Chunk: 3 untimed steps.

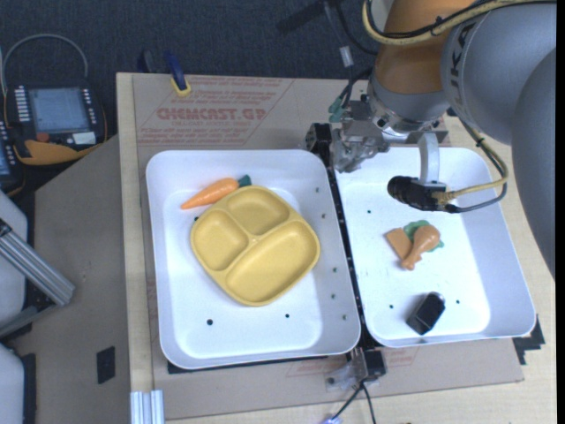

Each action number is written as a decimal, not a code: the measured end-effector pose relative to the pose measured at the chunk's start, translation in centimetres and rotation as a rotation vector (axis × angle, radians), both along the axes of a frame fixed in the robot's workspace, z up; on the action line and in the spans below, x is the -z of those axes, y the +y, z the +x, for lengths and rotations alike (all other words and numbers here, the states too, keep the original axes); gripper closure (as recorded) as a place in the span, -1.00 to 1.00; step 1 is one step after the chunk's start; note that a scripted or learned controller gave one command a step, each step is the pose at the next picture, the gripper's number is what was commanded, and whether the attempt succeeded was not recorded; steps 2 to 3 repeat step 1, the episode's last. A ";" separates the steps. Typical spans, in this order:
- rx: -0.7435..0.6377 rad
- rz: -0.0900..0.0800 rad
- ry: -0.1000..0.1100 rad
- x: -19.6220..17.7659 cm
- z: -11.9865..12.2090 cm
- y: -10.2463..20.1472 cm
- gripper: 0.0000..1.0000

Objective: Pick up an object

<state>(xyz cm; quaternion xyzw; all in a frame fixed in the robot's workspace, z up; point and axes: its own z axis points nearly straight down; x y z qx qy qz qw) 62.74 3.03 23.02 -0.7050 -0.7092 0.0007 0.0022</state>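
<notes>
The gripper (357,153) hangs over the rim between the 2 bins; its grip state I cannot tell. Approach step: the drumstick (415,244) lies in the right bin (494,263), so next it must shift and descend.

dark carpet (221,25), cardboard-topped bench (256,104)

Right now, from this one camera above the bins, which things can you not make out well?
1. The hand: in the camera view, the wrist above covers its tip.
2. The carrot: the yellow divided plate overlaps its lower edge.
3. The small black object in the right bin: too dark and small to identify.
4. The arm: cut off by the top and right edges.
</notes>
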 end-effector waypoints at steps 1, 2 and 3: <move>0.001 0.000 -0.003 1.0 0.4 5.2 1.00; 0.001 0.000 -0.003 1.0 0.4 5.2 1.00; 0.001 0.000 -0.003 1.0 0.4 5.2 1.00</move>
